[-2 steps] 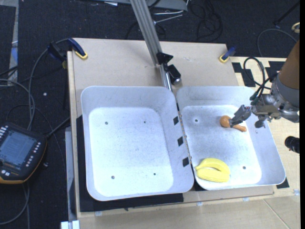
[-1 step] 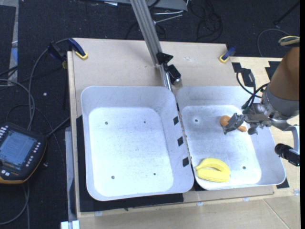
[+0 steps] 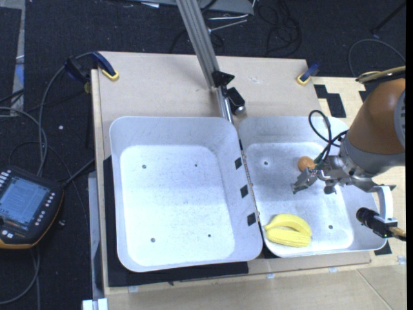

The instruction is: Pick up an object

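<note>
Two things lie in the right bin (image 3: 277, 150), either of which could serve as the object to pick: a small orange ball (image 3: 304, 163), right of the frame's centre on the bin floor, and a yellow banana (image 3: 288, 230), lower down near the bin's front edge and close to the divider between the bins. Both rest on the white floor, so as far as the view shows nothing has been lifted and the pick is not yet done. The gripper (image 3: 304, 184) sits low in the right bin, just beside and below the ball, reaching in from the frame's right at the end of the arm (image 3: 381, 131), whose orange band fills the right edge of the picture. Its dark fingers point toward the frame's left and look slightly spread, with bare bin floor and no object between them; the ball appears to lie just beyond the upper finger, near or perhaps touching the wrist hardware, though I cannot tell which. The banana is well apart from the gripper. The left bin (image 3: 129, 131), across the middle and left of the frame, is not involved. My reading is that the approach is made, while the grasp itself, a firm closure on the ball or banana and the lift clear of the floor all remain to be done.
</note>
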